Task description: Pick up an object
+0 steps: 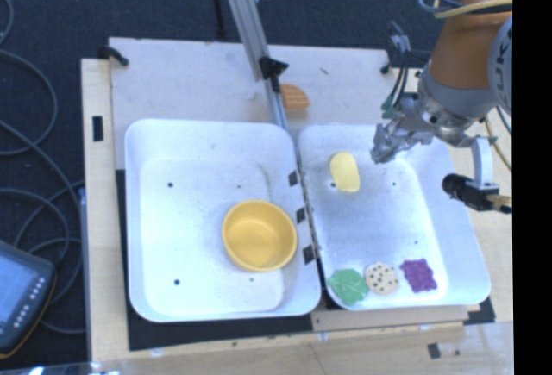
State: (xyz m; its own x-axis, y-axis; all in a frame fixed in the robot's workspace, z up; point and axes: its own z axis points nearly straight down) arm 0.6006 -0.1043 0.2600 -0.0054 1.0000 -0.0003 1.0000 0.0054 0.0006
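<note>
Yellow and oblong, the nearest piece (344, 171) lies in the upper part of the right bin (448, 278), just beside the divider. I read the gripper (385, 148) above the same bin's upper edge. The piece sits to the gripper's left in view and slightly lower, its long axis running roughly up-down in frame. I cannot tell how the gripper is set; nothing is visibly held. I judge a short leftward, downward approach is required.
</note>
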